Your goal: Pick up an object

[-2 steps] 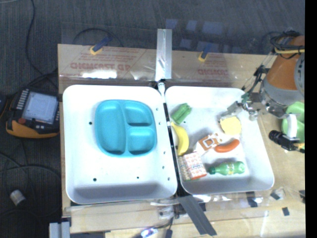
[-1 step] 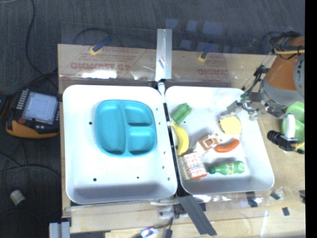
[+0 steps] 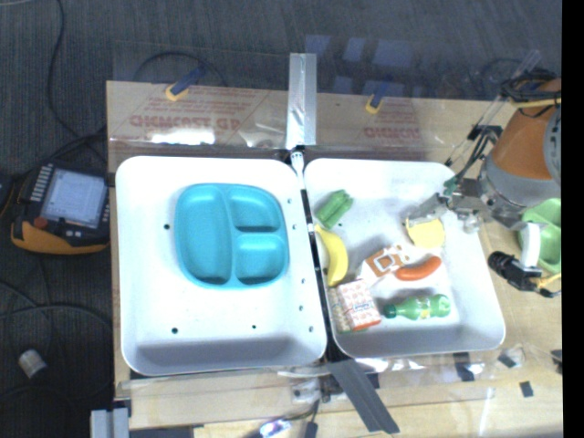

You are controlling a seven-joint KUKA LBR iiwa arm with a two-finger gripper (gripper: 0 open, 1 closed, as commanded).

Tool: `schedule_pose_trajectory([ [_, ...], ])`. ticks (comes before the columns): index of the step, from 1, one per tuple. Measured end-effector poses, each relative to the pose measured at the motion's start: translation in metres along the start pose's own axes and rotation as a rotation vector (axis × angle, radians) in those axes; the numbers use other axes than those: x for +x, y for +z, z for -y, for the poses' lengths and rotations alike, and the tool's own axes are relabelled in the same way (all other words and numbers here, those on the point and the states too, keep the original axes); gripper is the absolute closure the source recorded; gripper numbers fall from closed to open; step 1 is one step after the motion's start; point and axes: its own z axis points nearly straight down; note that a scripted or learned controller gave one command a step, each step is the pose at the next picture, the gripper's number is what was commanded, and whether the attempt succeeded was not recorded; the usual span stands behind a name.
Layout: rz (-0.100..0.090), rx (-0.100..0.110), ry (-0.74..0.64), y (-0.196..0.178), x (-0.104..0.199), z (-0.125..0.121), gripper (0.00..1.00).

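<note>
Both white bins [image 3: 219, 336] look like smooth moulded plastic with a faint sheen. The turquoise divided tray [image 3: 233, 234] is glossy plastic. The desk [image 3: 228, 117] shows bare, matt wood under clear film. The banana [image 3: 334, 255], green bottle [image 3: 418, 307] and red sausage [image 3: 419, 267] look like shiny toy plastic. The small carton [image 3: 358, 305] seems printed cardboard. The floor [image 3: 91, 26] is rough dark carpet.

**Bench and floor seen from above**

We look down on a dark grey carpeted floor [image 3: 109, 16] surrounding a light wooden bench [image 3: 529, 336]. Clear plastic sheeting with reddish lettering [image 3: 182, 121] covers the bench's far edge, held by yellow clips [image 3: 182, 87]. On the floor to the left we see a handheld control pendant with a lit screen [image 3: 64, 203], with dark cables [image 3: 36, 12] nearby. Lighting is even and diffuse.
</note>
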Motion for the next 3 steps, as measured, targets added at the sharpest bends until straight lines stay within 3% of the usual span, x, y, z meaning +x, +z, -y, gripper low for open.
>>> schedule_pose_trajectory([
  [3,0.000,-0.002,-0.005,-0.0001,0.0004,-0.0010,0.00],
])
